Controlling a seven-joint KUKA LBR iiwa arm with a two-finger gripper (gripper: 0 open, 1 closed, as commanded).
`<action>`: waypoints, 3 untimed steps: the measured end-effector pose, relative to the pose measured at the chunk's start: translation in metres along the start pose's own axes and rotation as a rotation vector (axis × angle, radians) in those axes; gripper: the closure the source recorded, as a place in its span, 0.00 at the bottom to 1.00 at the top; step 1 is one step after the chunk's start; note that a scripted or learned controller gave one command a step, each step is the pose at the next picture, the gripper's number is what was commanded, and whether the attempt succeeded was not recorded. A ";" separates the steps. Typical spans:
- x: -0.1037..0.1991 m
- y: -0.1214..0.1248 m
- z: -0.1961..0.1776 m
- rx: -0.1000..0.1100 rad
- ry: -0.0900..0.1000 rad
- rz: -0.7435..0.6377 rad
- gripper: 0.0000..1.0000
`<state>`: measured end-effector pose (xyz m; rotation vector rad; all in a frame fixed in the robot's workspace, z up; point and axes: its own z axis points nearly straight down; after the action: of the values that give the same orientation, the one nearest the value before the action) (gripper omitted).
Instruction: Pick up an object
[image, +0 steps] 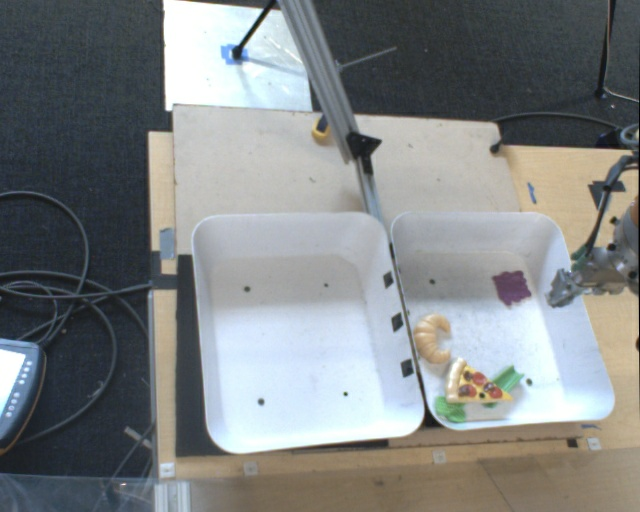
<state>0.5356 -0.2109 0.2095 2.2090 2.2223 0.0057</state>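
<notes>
- Gripper (562, 290) is hovering at the right bin's (590, 370) right rim; finger state cannot be told, nothing seen held.
- Purple piece (512, 288) is lying in that bin, near the gripper.
- Toy croissant (434, 338) is resting beside the bin's left wall.
- Toy pizza slice (474, 385) is sitting near the front wall, overlapping a green piece (507, 380).

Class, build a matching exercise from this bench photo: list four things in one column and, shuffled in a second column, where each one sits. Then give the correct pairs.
Things
1. purple piece
2. croissant
3. pizza slice
4. gripper

Places
A. front of the right bin, beside a green piece
B. at the right bin's right rim
C. back half of the right bin's floor
D. close to the wall between the two bins

Pairs: 1-C, 2-D, 3-A, 4-B
</notes>
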 end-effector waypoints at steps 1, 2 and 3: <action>-0.001 0.002 -0.023 0.003 0.001 0.000 1.00; 0.042 0.017 -0.017 0.006 0.004 -0.004 1.00; 0.094 0.036 -0.028 0.004 0.005 -0.006 1.00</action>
<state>0.5712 -0.1165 0.2379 2.2073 2.2330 0.0063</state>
